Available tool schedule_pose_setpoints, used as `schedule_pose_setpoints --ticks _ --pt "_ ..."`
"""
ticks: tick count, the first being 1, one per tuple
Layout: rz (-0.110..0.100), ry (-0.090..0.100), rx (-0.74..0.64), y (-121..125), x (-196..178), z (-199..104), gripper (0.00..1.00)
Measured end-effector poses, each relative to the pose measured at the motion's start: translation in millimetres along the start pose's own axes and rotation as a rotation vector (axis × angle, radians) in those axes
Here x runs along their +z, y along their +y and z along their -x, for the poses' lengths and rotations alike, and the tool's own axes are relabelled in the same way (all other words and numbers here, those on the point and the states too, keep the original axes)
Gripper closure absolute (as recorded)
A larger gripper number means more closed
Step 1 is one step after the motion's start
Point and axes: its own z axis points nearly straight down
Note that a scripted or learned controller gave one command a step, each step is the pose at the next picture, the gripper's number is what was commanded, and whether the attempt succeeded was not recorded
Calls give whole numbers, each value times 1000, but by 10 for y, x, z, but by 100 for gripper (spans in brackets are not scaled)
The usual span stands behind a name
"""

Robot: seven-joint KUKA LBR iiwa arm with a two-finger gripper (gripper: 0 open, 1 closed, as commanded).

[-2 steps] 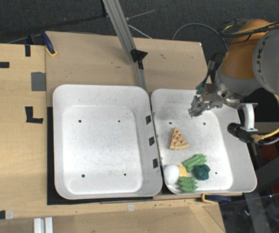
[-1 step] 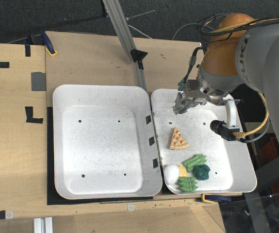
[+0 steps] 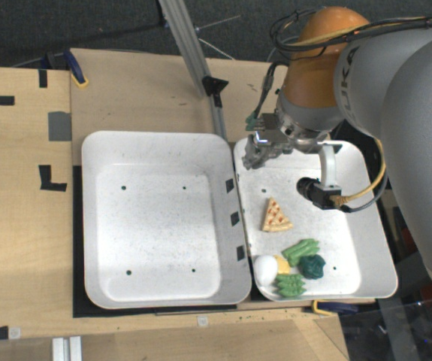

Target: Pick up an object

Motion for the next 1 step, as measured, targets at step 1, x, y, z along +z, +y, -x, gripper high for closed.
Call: schedule_pose_setpoints --ticks 1 --pt "-1 0 -1 116 -36 -619 100"
